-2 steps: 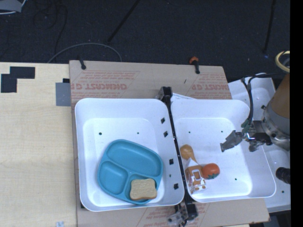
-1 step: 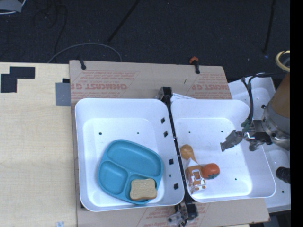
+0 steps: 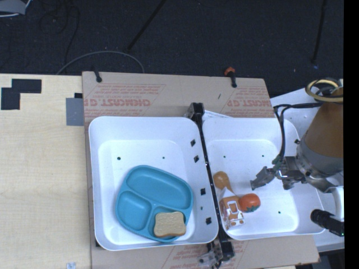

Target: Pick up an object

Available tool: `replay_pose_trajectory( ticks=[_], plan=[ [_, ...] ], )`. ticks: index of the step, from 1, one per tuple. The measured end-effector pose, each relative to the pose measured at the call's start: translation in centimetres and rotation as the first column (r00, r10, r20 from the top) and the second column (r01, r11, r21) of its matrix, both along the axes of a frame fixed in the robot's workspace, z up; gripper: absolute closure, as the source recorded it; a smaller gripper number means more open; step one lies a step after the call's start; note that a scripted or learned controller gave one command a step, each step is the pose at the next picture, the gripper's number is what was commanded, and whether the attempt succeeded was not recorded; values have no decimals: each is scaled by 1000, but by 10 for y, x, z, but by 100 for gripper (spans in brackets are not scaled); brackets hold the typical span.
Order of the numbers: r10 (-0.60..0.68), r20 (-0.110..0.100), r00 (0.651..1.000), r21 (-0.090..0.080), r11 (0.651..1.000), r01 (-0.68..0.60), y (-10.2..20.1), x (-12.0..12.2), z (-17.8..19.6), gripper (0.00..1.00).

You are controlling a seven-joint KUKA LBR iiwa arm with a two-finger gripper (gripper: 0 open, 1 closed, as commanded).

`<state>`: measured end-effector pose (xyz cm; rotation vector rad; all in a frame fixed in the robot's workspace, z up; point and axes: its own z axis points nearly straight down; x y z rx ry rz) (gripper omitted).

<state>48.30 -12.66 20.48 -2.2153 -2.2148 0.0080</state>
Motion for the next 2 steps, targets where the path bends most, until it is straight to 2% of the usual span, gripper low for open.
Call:
replay_pose_trajectory(
  ticks=[2],
  plan=[
    [-1,6,1000,-3,1000,1,1,3,-94,0]
  ],
)
